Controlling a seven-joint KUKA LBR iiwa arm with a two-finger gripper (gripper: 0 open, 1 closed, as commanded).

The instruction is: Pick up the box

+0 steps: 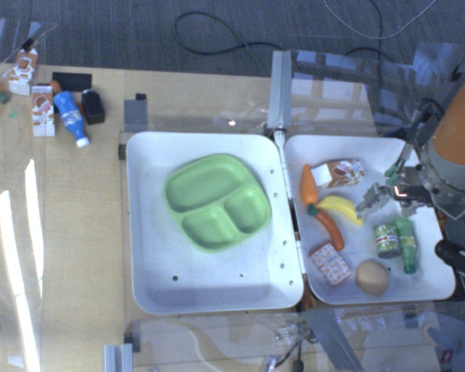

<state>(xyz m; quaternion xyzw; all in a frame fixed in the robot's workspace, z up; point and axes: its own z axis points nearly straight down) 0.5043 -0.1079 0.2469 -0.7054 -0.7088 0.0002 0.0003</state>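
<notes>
Camera view: two-finger gripper at right of frame, fingers spread and holding nothing, poised above yellow banana; small red patterned box lower down, ungrasped.

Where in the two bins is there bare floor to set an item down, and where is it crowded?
Free: the left bin floor around the green divided plate, widest along the front edge and in the front-left corner. Crowded: the right bin, where box, carrots, banana, can, green bottle and potato lie close, with the gripper above them.
</notes>
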